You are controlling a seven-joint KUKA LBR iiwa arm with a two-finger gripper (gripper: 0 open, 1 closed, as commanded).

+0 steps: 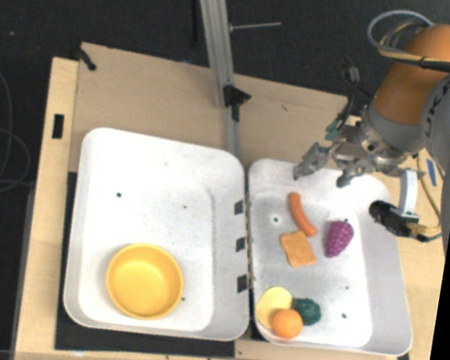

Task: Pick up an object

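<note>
Tan table [161, 100], 2 white bins. Tool [326, 166] hangs spread and bare over right bin [374, 311], 12 o'clock edge. Nearest pick, carrot [302, 214], lies at bin centre-left. Nothing lifted yet.

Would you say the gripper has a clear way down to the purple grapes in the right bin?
Probably yes. The gripper hangs open above the right bin, and the grapes lie apart from the cracker.
</note>
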